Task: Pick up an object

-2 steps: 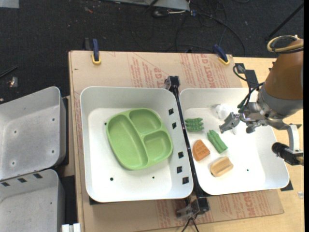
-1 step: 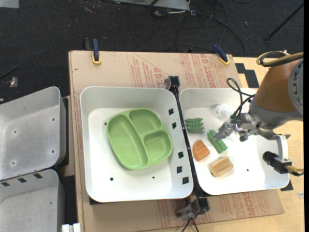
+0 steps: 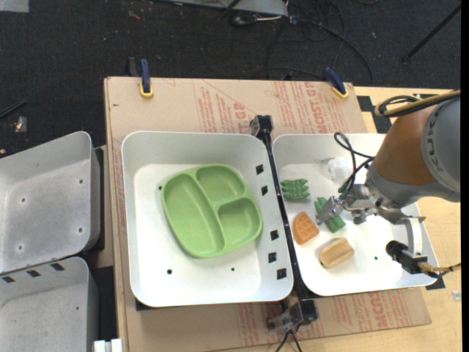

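**Arm Low in Right Bin, Grasp Unconfirmed**

Cardboard-topped bench [image 3: 220, 105], clamped at its far edge, stands on dark carpet and bears two white bins side by side.

Gripper [image 3: 338, 210] sits low in the right bin [image 3: 366, 284], reaching in from the right under the grey and orange arm [image 3: 410, 160]. Its tip is at a small dark green piece [image 3: 330, 217]. Whether the fingers are spread or closed on that piece cannot be told; the wrist body hides them.

Just left of the tip lies an orange ridged block [image 3: 305, 227]; a tan loaf-shaped item [image 3: 336, 253] lies nearer the front; a green pea-pod toy [image 3: 294, 189] lies toward the divider; something pale [image 3: 335, 169] lies at the back. The left bin [image 3: 146, 270] holds a green divided plate [image 3: 212, 210].

Assessment: the grasp step is in hand, with the dark green piece the likely target. Next move calls for a firm close and a straight lift, clear of the orange block. Risk: the small piece slipping out.
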{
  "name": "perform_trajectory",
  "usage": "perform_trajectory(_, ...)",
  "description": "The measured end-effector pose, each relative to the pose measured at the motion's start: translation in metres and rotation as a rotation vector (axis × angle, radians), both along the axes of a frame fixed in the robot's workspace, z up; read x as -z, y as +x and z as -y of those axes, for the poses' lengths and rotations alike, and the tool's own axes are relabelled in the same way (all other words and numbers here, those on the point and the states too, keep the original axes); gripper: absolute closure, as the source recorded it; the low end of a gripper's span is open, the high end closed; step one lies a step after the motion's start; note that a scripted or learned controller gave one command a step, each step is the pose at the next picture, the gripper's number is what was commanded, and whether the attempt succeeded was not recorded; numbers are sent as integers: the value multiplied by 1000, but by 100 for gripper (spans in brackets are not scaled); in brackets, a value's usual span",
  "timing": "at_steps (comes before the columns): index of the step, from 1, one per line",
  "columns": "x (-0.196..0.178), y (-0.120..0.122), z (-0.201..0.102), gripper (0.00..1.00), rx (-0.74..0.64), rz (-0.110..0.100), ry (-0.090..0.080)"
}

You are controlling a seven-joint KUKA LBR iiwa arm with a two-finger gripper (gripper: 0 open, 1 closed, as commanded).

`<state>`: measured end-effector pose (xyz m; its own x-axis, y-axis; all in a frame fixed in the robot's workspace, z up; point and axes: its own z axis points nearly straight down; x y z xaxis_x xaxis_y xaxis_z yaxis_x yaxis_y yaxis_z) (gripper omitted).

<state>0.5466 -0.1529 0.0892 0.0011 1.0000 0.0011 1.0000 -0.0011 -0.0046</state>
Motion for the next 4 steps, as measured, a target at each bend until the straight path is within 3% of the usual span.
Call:
perform_trajectory(1, -13, 2, 0, 100, 1, 5, -1)
perform_trajectory(4, -155, 11, 0, 100, -4, 11, -3)
